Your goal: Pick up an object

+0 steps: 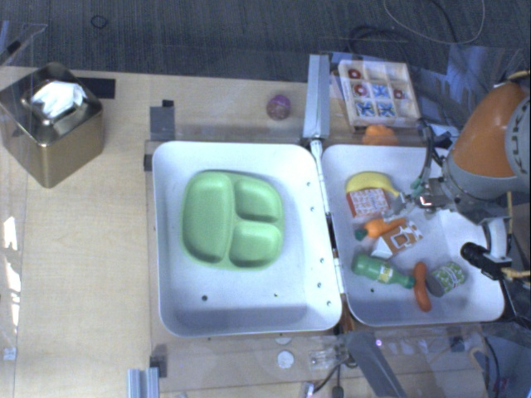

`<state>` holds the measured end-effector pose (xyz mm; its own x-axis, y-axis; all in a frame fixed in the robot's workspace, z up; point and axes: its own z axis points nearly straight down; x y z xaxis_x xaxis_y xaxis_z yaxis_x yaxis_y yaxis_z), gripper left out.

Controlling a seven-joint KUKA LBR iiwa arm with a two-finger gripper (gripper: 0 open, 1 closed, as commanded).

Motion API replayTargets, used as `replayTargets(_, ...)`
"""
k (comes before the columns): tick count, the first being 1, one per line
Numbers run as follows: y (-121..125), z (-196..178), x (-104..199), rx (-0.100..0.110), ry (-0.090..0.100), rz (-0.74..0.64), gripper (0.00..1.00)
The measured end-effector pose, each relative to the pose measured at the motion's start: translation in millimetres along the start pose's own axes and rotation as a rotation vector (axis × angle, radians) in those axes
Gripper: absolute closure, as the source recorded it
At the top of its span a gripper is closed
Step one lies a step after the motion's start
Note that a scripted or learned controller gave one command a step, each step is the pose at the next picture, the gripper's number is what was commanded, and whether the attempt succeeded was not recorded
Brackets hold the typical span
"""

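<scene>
Reaching into the right bin [485,305] of toys.
I cannot tell the gripper [425,196] state; crowded toys could make it slip.

Green bottle [382,270] lying flat in right bin [473,309]

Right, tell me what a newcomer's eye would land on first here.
First the green divided tray, alone in the left bin. Next the heap of small things in the right bin: a yellow banana, a green bottle and an orange carrot. Then the arm's orange band at the right edge.
</scene>
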<state>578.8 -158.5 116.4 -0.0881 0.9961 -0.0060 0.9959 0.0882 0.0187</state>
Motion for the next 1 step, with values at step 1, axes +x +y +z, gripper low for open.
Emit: replayTargets(1,-12.5,22.5,46.0,0.012,0.005,-0.034,0.00)
